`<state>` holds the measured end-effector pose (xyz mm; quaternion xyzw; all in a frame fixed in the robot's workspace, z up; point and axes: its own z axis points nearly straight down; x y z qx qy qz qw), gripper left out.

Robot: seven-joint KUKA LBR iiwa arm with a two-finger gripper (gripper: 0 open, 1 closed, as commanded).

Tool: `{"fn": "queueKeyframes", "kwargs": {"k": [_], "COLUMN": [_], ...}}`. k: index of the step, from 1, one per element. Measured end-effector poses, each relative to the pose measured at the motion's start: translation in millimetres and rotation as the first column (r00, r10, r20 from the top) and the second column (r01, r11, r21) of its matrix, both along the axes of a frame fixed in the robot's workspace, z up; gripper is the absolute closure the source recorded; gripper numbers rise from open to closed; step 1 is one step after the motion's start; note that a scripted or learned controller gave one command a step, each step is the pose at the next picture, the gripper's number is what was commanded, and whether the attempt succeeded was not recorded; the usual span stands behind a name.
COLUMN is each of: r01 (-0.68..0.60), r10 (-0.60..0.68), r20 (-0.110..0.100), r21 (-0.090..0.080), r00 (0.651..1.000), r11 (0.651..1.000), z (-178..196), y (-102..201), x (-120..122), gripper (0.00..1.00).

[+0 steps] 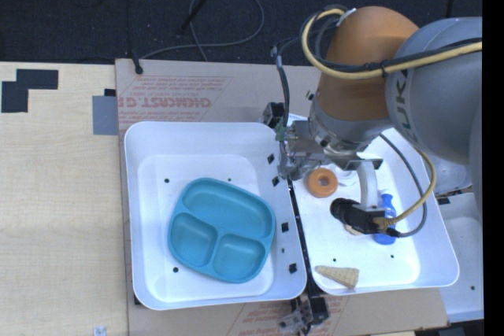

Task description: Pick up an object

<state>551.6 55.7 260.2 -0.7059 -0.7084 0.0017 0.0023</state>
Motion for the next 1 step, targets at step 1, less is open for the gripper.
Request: {"fn": "queueKeyframes", "kwargs": {"k": [1], "r01": [-0.001], "r10": [0.001], "r20": [-0.001], "r21": [0.0], "r00": [1.0], "r11": [1.0], "z": [-21.0], "y": [50.5], "x": [-8.8], "gripper": [1.0]}}
